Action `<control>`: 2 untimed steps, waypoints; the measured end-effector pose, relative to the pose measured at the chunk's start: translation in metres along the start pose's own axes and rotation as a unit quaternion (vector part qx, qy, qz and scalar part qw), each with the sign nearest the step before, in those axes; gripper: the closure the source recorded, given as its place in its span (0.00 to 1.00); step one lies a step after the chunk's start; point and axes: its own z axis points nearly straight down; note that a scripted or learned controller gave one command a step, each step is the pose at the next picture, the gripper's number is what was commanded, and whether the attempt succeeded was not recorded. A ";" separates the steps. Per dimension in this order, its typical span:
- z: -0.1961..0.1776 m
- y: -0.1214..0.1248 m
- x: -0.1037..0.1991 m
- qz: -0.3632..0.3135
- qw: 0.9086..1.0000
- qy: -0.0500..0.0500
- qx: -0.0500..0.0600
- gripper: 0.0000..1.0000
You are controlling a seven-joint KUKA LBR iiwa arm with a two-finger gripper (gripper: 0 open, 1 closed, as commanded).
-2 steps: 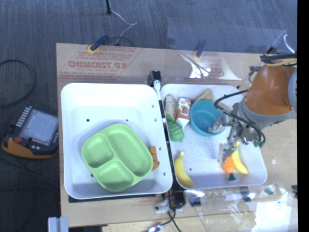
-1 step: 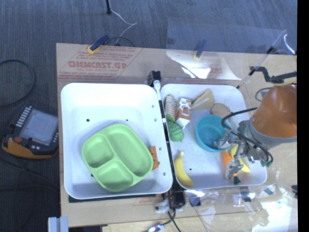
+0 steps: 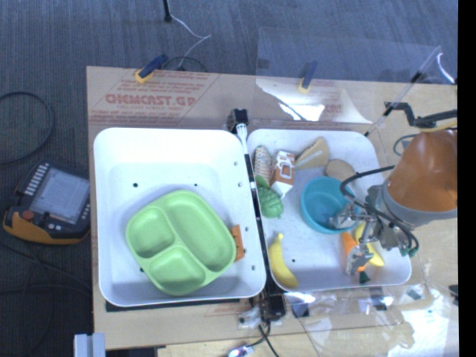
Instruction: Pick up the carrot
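- The bench (image 3: 149, 95) top is a brown board with red printed lettering along its far left edge; the print reads roughly "CHEMCAST GP", though the characters are blurred.
- Two small clamps sit on the far edge of the bench: a blue-and-yellow clamp (image 3: 151, 67) toward the left and a second clamp (image 3: 306, 78) near the middle.
- The left bin (image 3: 119, 155) holds a green divided plate (image 3: 180, 241) with three compartments, lying toward the bin's near edge. A small orange piece (image 3: 237, 239) touches the plate's right rim, close to the bin's right wall.
- The right bin (image 3: 312, 270) holds several items. A banana (image 3: 280, 261) lies at its near left corner. A green leafy item (image 3: 269, 201) lies by the left wall, with a ridged tan item (image 3: 262, 164) beyond it at the far left corner.
- A small white-and-orange box (image 3: 283, 168), a tan wedge (image 3: 314, 153) and a brownish round item (image 3: 340, 170) lie along the far edge of the right bin.
- A blue bowl (image 3: 323, 201) stands near the middle of the right bin.
- The carrot (image 3: 349, 245) lies near the near right corner of the right bin, just beside the blue bowl, its green end pointing to the near edge.
- The gripper (image 3: 362, 238) is positioned directly over the carrot, next to a yellow item (image 3: 374, 257). The view does not resolve how wide the tool stands, or whether it has hold of anything.
- The floor (image 3: 74, 21) around the bench is dark grey carpet. A handheld pendant (image 3: 52, 203) with a screen lies on it left of the bench, with black cables nearby.
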 end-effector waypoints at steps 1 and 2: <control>-0.016 -0.001 -0.006 0.000 1.000 -0.009 0.003 1.00; -0.011 0.001 -0.003 -0.001 1.000 -0.003 0.001 0.00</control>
